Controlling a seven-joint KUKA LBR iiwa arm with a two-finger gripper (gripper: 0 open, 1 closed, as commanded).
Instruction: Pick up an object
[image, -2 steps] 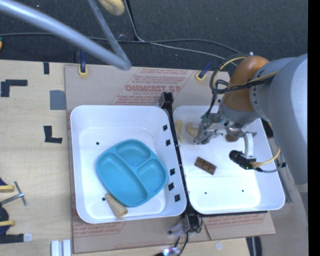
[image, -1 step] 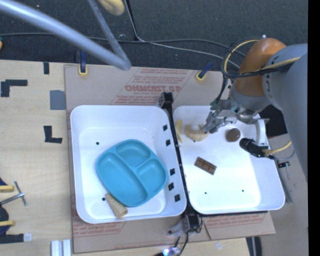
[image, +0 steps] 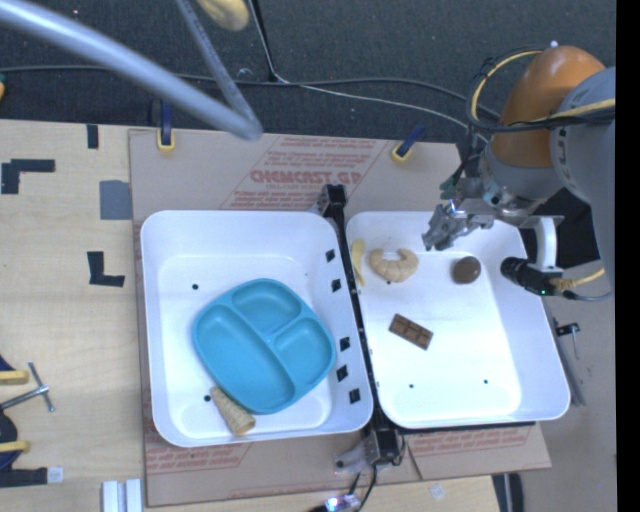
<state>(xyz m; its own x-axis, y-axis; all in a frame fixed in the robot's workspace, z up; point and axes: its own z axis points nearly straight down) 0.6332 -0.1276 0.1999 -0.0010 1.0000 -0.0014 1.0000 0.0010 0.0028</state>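
Cardboard-covered bench (image: 300, 175), bearing two shallow white bins side by side. Left bin (image: 165, 300): one blue divided plate (image: 262, 343) lying flat at centre; one tan cone-shaped piece (image: 231, 410) at the plate's lower edge. Right bin (image: 520, 390): one croissant (image: 394, 264), one brown round object (image: 465, 269), one brown chocolate-like bar (image: 410, 331), one yellow piece (image: 357, 262) against the dividing wall; loosely scattered, probably to leave each open to grasping. Gripper (image: 441, 230) hung over the bin's upper part, between croissant and round object, holding nothing; its opening could not be told.

Wood bench (image: 60, 300) w/ cardboard sheet (image: 300, 170), dark carpet floor (image: 380, 50), black cables (image: 400, 92)
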